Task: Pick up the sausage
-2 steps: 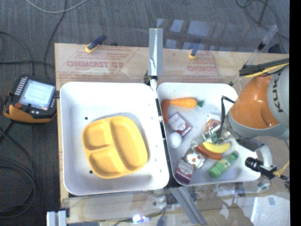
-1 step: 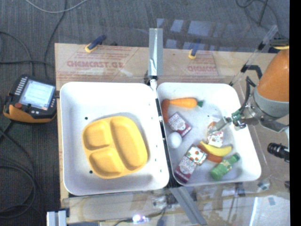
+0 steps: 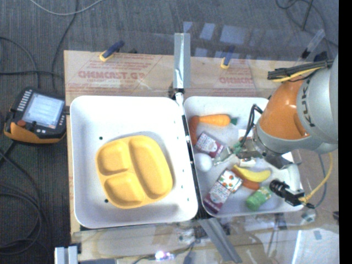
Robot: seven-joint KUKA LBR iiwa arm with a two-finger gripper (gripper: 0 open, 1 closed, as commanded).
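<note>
Two shallow white bins are placed side by side on a bench (image 3: 110, 73) that is covered with a brown board with red printed letters. The board is held at the far edge by two clamps, one (image 3: 111, 50) at the left and one (image 3: 226, 60) more to the right. A grey metal bar (image 3: 181, 59) is seen between the bins at the back. The floor (image 3: 66, 15) around the bench is covered with dark grey carpet, over which several cables are laid. A teach pendant (image 3: 34, 116) with a lit screen is put to the left of the bench.

In the left bin (image 3: 82, 202) a yellow divided tray (image 3: 135, 170) is laid. In the right bin (image 3: 258, 100) the sausage (image 3: 192, 130) (a short reddish piece) is found against the left wall, just beside a carrot (image 3: 215, 120) and a dark red packet (image 3: 208, 143). A white egg (image 3: 203, 162), a banana (image 3: 254, 174), a juice pouch (image 3: 223, 187) and a green object (image 3: 257, 198) are also seen there.

The gripper (image 3: 232, 154) is lowered into the middle of the right bin, apart from the sausage. Whether it is released or clenched cannot be told.
</note>
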